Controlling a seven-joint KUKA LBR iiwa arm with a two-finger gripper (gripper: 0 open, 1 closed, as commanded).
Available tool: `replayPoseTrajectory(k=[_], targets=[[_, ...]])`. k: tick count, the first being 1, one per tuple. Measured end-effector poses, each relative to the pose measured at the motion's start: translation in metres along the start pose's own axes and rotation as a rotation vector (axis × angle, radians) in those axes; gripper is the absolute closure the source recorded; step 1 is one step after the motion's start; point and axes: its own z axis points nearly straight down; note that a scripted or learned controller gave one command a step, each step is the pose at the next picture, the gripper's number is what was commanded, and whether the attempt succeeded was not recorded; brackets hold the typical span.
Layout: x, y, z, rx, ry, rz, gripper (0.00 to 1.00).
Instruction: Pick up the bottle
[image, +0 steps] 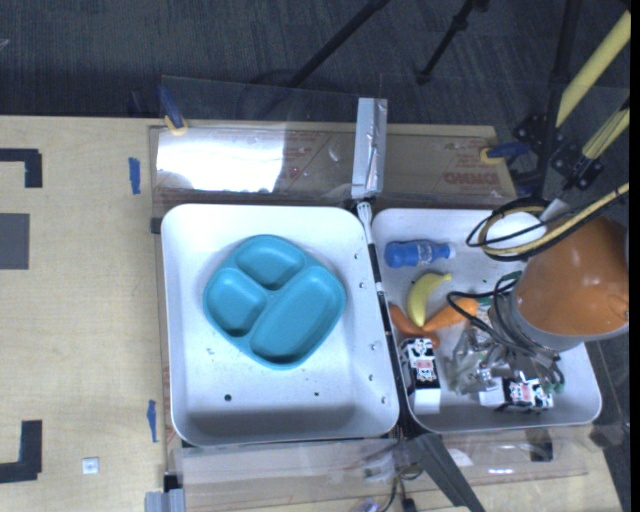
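A small blue bottle with a clear neck lies on its side at the back of the right bin. My gripper hangs low over the front middle of that bin, well in front of the bottle and apart from it. The arm's orange band sits just above it to the right. The metal wrist parts blur together with the items below.
A yellow banana and an orange carrot-like piece lie between bottle and gripper. A black-and-white box and a small printed packet lie at the bin's front. The left bin holds a blue divided plate.
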Motion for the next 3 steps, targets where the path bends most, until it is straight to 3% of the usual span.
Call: replayPoseTrajectory(k=[1, 2, 3], targets=[[-0.069, -0.046, 0.002, 0.0, 0.004, 0.174, 1.0], [0.018, -0.098, -0.024, -0.002, 0.009, -0.22, 1.0], [-0.016, -0.016, -0.063, 0.0, 0.007, 0.117, 1.0]])
